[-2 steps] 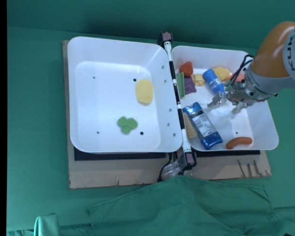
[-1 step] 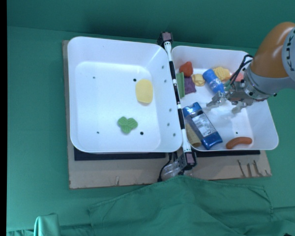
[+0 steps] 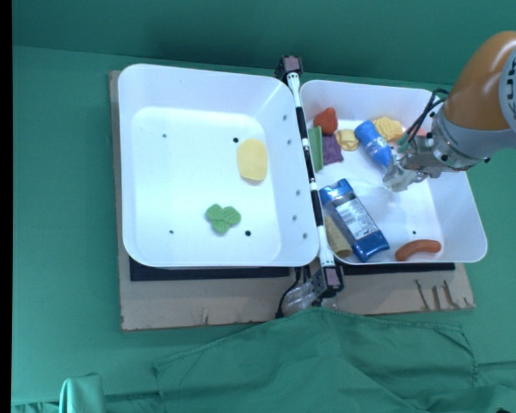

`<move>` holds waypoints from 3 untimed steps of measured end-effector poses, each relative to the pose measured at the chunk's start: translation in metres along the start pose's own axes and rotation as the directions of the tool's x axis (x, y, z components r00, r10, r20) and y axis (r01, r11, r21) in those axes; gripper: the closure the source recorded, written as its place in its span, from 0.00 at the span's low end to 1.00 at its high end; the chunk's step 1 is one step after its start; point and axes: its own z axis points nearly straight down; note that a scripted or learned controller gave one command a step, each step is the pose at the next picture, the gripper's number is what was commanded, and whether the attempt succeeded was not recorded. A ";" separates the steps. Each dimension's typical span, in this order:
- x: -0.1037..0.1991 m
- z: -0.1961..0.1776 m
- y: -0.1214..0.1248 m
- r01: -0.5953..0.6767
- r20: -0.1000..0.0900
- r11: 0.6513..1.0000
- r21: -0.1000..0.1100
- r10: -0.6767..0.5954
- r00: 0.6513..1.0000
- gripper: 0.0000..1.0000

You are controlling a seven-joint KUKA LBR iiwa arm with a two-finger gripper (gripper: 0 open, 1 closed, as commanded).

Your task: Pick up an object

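Observation:
My gripper (image 3: 398,177) hangs over the right bin (image 3: 460,222), just right of a blue bottle (image 3: 375,145) that lies tilted near the bin's back. A blue carton (image 3: 353,218) lies diagonally at the bin's left side, and an orange sausage (image 3: 418,249) rests at the front. A red piece (image 3: 326,120), a purple piece (image 3: 331,149), a green strip (image 3: 315,147) and yellow-orange pieces (image 3: 388,127) crowd the back left. The left bin (image 3: 155,93) holds a yellow slice (image 3: 252,159) and a green leaf (image 3: 224,218).
A black-and-white bar (image 3: 305,157) runs between the two bins. Green cloth (image 3: 327,360) bunches at the front of the bench. The grey arm with its orange band (image 3: 486,71) reaches in from the right over the right bin's back corner.

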 end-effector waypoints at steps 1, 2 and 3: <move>-0.005 -0.045 0.005 0.005 -0.005 1.000 0.014 -0.005 1.000 1.00; -0.006 -0.112 0.007 0.005 -0.004 1.000 0.011 -0.005 1.000 1.00; -0.012 -0.159 0.013 0.005 -0.004 1.000 0.012 -0.005 1.000 1.00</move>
